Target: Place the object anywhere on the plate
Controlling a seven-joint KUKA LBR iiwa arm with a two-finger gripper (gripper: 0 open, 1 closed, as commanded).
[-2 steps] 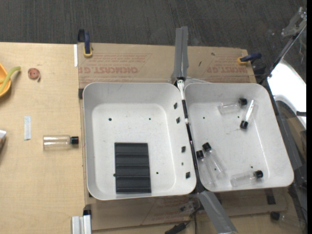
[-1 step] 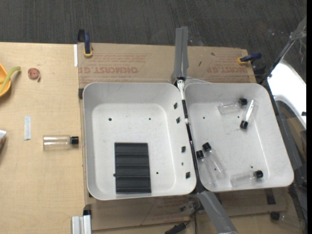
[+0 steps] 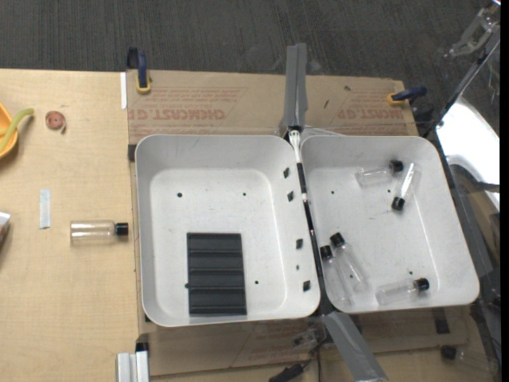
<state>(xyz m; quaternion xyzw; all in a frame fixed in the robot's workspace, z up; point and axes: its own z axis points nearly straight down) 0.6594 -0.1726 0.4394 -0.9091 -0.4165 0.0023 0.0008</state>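
Camera view: dark ribbed plate (image 3: 215, 274) in left bin (image 3: 159, 213) bare; clear black-capped vials (image 3: 402, 186) lie in right bin (image 3: 453, 237). Nothing placed yet. Gripper state: cannot tell.

On the bare tabletop (image 3: 64, 309) beside the left white bin (image 3: 159, 165), a clear bottle with a black cap (image 3: 99, 230) lying on its side, a small pale strip (image 3: 44, 209) near its uncapped end, a little reddish disc (image 3: 54, 120) farther back, and an orange-and-yellow thing (image 3: 8, 132) cut off by the edge. Under that bin and the right white bin (image 3: 449, 213), a sheet of printed cardboard (image 3: 199, 106), pinned at its far corners by a blue clamp (image 3: 137, 66) and a second clamp (image 3: 404, 96). Between the bins, a grey bar (image 3: 296, 86) running back toward the dark carpet (image 3: 199, 14).
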